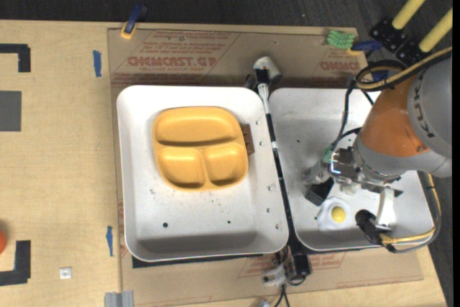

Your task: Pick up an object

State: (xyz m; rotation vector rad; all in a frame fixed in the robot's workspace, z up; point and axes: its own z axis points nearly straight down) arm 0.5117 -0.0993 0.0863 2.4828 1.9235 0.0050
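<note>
- Arm [394, 127] reaches in from the right and hangs over the right bin [302, 122], with its orange band above that bin's right half.
- End effector [336, 187] is low in the right bin, in the half toward the surface's near edge. From this angle I cannot tell whether it is open or closed, and nothing can be seen gripped.
- White-and-yellow piece [335, 213], small and round with a yellow centre, lies on the right bin's floor close to its near wall. It is just beside the end effector on the near side. Whether they touch I cannot tell.
- Left bin [123, 169] holds a yellow divided plate [201, 147] with three compartments. The plate sits in the bin's far half, and a few dark specks mark the floor toward the near wall.
- A dark brown thing [248, 141] shows at the plate's right edge, against the wall shared with the right bin. It is mostly hidden and I cannot make out what it is.
- Both bins rest on a cardboard sheet [215, 47] with red print, laid on the pale surface [57, 154].
</note>
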